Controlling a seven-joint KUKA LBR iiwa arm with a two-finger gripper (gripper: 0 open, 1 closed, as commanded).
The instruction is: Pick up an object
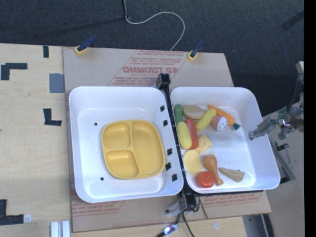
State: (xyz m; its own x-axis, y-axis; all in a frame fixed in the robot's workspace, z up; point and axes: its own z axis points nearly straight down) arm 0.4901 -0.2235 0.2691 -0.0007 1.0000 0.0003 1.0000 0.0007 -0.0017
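Far to the gripper's left, in the left bin (79, 107), we see a yellow tray (132, 148) with three compartments, lying flat and alone.

Closer in, still to the gripper's left, the right bin (256, 107) holds a crowd of toy food packed against its left wall. A corn cob (184, 135) lies lengthwise beside the divider, with a green piece above it and a red piece just beside it. Next come a brown bread roll (193, 112), a yellow banana (205, 118) leaning across it, and a carrot (221, 114) nearest the gripper among the upper group. Lower down sit a pale yellow cheese wedge (203, 144), a chicken drumstick (211, 165), a red tomato (206, 179) and a beige cone (232, 174).

The gripper (257, 131) hangs at the right rim of that bin, with bare white floor between it and the food. We cannot tell how it is set; the part showing is a grey, blurred shape, and nothing sits in it.

We judge the task to be at its approach step, with no object picked yet. The next move calls for travelling left over the bin, choosing a piece with free sides, such as the cone or the carrot, and descending squarely on it.
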